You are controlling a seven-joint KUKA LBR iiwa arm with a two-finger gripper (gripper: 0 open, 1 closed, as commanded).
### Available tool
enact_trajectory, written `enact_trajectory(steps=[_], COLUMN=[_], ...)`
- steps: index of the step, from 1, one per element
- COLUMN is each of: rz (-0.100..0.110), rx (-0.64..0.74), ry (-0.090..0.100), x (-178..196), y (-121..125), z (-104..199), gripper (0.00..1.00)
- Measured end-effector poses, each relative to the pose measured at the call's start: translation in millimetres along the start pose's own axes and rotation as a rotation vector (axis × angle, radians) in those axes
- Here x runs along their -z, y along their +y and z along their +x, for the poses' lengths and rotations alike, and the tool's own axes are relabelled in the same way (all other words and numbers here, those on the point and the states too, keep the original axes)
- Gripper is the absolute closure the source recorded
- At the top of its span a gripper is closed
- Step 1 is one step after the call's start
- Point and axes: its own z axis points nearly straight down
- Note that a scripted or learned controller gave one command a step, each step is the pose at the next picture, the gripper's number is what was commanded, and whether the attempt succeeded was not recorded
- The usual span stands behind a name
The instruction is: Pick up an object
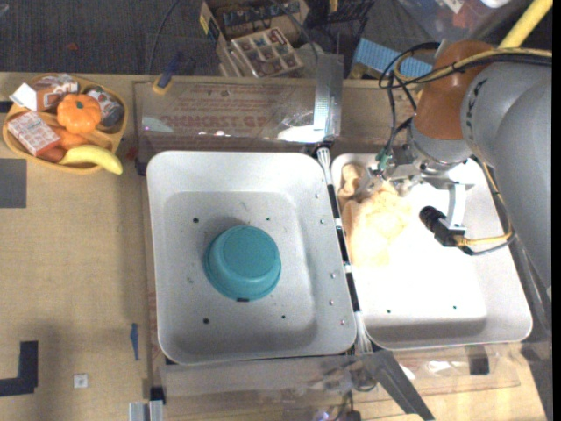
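Note:
A teal bowl (244, 262) lies upside down in the middle of the left bin (175, 182). A pale beige, soft-looking object (375, 226) lies against the left wall of the right bin (456, 314), reaching up toward its far left corner. My gripper (388, 175) hangs from the grey arm with the orange band, low over the upper part of that beige object. It seems to touch the object's top edge, and the wrist hides its tips.
A shallow dish (35, 147) with a toy pumpkin, a banana and small boxes sits at the bench's far left. A clear plastic tray (237, 112) stands behind the left bin. Cables and crates lie beyond the bench.

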Motion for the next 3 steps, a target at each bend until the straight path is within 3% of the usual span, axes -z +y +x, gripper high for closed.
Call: enact_trajectory(steps=[1, 2, 3], rz=[-0.003, 0.002, -0.001], rx=[0.002, 0.314, 0.313], ry=[0.0, 0.002, -0.001], x=[11, 97, 106], y=[1, 4, 4], z=[1, 34, 33], gripper=[1.0, 1.0, 1.0])
